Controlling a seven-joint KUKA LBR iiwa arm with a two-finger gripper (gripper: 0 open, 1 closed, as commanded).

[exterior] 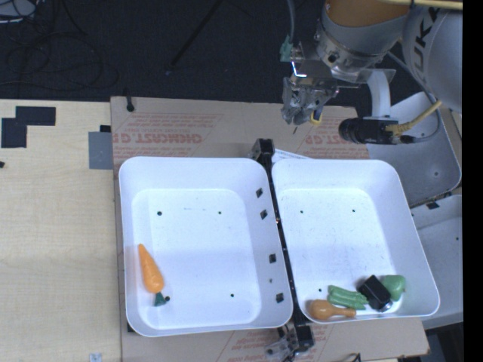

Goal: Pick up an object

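Observation:
An orange toy carrot (150, 270) with a green top lies near the front left corner of the left bin (192, 173). In the front right corner of the right bin (339, 173) sit a green pod-shaped toy (346, 297), a tan pear-shaped toy (330, 310), a small black block (374, 292) and a green rounded toy (394, 283), all close together. My gripper (303, 111) hangs high above the bench, beyond the back edge of the bins, near the divide between them. Nothing is seen in it.
The two bins stand side by side on a cardboard sheet (189, 130), joined by a black clamp strip (270, 217). The wooden bench top (53, 225) stretches to the left. Dark cables lie behind the bench.

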